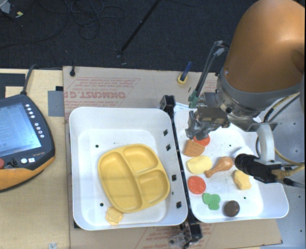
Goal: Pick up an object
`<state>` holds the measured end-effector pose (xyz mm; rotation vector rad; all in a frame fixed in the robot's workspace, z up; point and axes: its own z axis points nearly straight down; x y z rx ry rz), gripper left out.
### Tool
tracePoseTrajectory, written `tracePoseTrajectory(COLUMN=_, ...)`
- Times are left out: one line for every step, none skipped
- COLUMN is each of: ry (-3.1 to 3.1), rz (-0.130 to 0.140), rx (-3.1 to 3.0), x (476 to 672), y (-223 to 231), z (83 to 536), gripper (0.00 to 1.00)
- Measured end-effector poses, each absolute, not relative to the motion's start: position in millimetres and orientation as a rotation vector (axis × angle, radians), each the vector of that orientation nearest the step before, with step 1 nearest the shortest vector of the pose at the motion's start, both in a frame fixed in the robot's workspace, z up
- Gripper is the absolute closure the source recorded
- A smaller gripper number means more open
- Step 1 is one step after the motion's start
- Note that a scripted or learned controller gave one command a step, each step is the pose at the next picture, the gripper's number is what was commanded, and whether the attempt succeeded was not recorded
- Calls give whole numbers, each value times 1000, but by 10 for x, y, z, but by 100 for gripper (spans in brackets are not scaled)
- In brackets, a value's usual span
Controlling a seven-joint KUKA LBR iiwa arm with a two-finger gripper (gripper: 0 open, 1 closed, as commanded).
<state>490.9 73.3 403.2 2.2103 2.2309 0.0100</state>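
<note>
right bin, far left corner: gripper low over a red piece you see half hidden, orange waffle toy touching; you cannot tell jaw opening or any hold.

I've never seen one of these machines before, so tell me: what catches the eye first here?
The big orange band of the arm fills the upper right, its gripper hanging low over a red piece in the right bin, among small toy foods. In the left bin lies a yellow divided tray, and a handheld screen sits at the far left.
</note>
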Motion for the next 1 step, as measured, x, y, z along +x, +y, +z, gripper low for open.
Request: tracePoseTrajectory(ry=2229, rz=-7, rx=2217, x=4919, y=699, z=4077, gripper=100)
